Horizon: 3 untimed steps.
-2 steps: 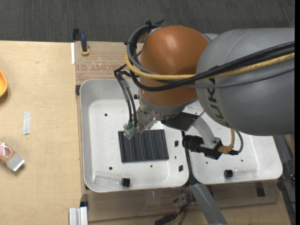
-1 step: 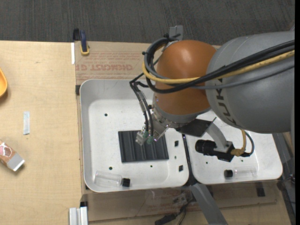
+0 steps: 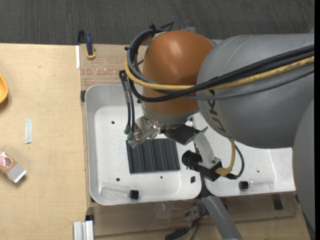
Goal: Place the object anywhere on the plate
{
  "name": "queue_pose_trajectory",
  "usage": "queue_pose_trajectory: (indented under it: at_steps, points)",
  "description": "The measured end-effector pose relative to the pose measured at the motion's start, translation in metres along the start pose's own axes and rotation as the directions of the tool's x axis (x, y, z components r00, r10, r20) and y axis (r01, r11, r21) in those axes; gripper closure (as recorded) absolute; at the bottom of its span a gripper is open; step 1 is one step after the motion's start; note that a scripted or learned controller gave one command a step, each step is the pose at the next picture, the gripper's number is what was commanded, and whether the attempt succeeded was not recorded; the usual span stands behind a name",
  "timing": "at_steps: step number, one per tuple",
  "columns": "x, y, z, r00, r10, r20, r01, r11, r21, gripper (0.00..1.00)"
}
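1. At the far left of the worktop (image 3: 45, 84) lie an orange item (image 3: 2, 90), cut by the frame edge, a small clear strip (image 3: 28, 131) and a red-and-white packet (image 3: 11, 167). All are outside the bins and well apart from the work.
2. The left bin (image 3: 90, 149) has a clear tube (image 3: 116, 192) with a black cap lying flat near its front left corner. This is probably the object to place, and it rests loose on the bin floor.
3. A dark ribbed slab (image 3: 153, 155) lies flat in the same bin, near the tube but not touching it. It is probably the plate, though you cannot be certain.
4. The gripper (image 3: 136, 138) hangs over the slab's rear left corner, under the arm (image 3: 175, 74). You cannot tell whether it is open or closed, or whether anything is in it.
5. The right bin (image 3: 280, 176) has a second capped tube (image 3: 254, 185) near its front wall.
6. To do the step well:
   - Confirm that something is actually held before you lower the gripper.
   - Aim for the middle of the slab rather than this corner.
   - Align a round object with the ribs so it settles in a groove and does not roll off.
   - Release it low.
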State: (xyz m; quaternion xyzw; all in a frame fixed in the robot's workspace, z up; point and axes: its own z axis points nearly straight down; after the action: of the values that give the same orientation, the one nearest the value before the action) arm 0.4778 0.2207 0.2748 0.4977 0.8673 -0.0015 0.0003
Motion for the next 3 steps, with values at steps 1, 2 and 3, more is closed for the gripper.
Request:
queue_pose_trajectory:
  at_steps: [1,2,3]
  points:
    - [-0.002,-0.001,-0.027,0.996,-0.085,0.000,0.085,0.996,-0.001,1.00]
    - [-0.021,0.008,-0.019,0.987,0.158,0.000,-0.158,0.987,0.001,1.00]
    - [-0.031,-0.018,-0.033,0.989,0.150,-0.001,-0.150,0.989,0.002,1.00]
